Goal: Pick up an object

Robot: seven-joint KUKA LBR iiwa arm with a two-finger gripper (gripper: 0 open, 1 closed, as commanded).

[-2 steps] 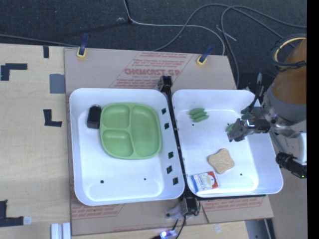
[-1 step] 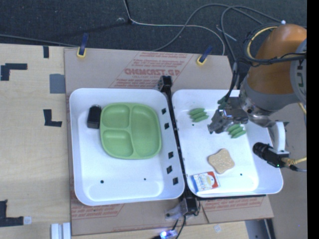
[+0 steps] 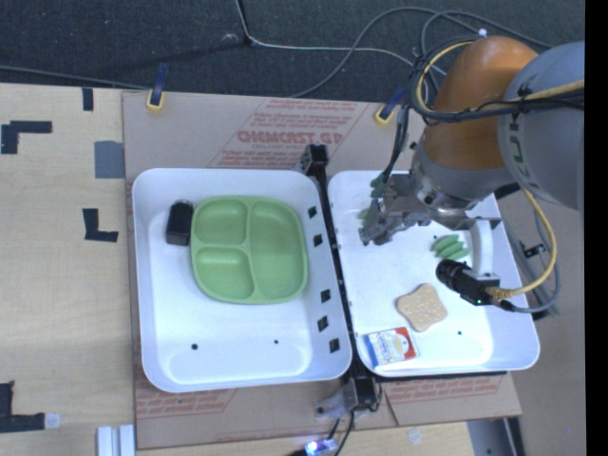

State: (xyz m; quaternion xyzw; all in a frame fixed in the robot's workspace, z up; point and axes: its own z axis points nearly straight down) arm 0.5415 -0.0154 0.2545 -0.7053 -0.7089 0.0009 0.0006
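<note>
A: Which object can the arm take here?

B: There are several in the right white bin. The round tan slice of toy bread lies below the gripper and a little to its right, well apart from it. The small white carton with red and blue print is further down, near the front wall of that bin. A small green leafy piece lies to the right of the gripper, partly under the arm.

A: And the gripper itself, does it hold something?

B: I cannot tell. It hangs low in the upper left part of the right bin, and from this slant its tips are only a dark mass, so the state of the hand is not clear to me.

A: What is on the other side?

B: Left of the gripper, over the divider, the left white bin has a light green plastic plate with three compartments and a small black block touching its left rim. I think these are too far for this try.
</note>
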